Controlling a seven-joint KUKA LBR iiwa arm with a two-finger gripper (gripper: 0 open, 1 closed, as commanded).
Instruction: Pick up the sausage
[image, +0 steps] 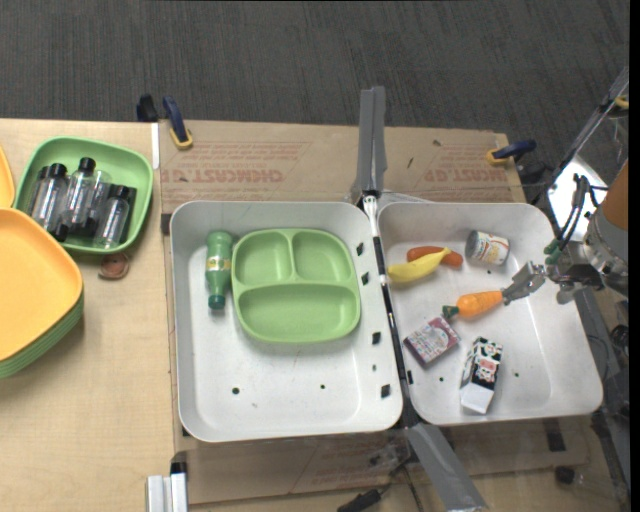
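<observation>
Small red-orange sausage (436, 255) lies in the right white bin (560, 400), partly tucked behind a yellow plastic banana (415, 265), long axis roughly nine-to-three. Gripper (527, 282) hovers near the orange carrot's (478, 301) tip; sausage sits toward ten o'clock from the jaws (open or shut: cannot tell).

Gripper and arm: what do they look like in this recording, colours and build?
The gripper is slim grey metal, its fingers tapering to a point. Behind it sits a blocky grey wrist with silver parts. An orange band shows on the arm, and thin dark cables run along it.
</observation>
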